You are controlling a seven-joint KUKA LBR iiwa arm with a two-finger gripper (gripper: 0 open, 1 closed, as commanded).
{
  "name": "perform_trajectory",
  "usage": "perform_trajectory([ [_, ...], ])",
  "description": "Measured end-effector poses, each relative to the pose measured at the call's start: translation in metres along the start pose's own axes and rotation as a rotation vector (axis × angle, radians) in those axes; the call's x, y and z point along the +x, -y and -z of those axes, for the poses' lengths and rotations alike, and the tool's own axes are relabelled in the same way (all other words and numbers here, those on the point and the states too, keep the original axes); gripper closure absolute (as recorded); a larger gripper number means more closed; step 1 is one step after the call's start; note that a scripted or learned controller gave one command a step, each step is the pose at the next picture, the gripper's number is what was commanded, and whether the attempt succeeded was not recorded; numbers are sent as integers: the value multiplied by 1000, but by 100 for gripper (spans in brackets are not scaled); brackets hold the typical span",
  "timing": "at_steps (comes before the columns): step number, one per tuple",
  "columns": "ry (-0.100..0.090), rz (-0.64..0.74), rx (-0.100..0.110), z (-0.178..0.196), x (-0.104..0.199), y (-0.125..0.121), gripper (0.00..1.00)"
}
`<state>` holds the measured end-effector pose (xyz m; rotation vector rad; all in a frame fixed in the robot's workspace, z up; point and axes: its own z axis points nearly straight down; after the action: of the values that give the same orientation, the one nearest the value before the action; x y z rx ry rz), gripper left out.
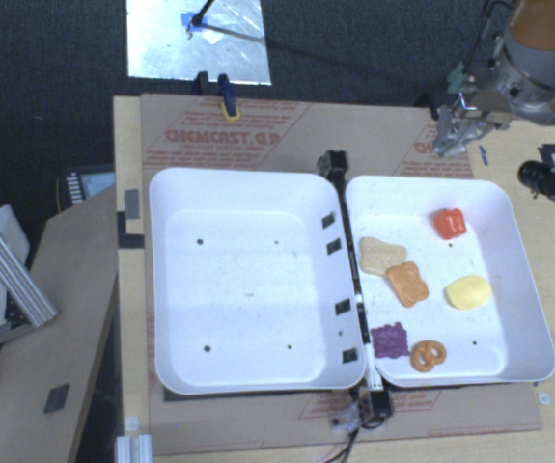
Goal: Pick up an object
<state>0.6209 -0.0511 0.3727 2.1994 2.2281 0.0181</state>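
Cardboard-lined tabletop bears both bins — the red object lies just below the jaws at upper right, whose state I cannot tell.

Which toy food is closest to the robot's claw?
The small red pepper-shaped toy, at the right bin's far edge. The other toy foods lie farther from the gripper.

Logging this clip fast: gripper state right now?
Gripper: above the bench behind the right bin, nothing between its fingers; open or shut cannot be told.
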Motion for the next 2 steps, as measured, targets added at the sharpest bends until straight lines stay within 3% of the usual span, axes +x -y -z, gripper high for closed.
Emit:
perform_trajectory([
  [1,3,-23,22,-57,-92,97,100],
  [2,-3,3,6,7,24,94,100],
])
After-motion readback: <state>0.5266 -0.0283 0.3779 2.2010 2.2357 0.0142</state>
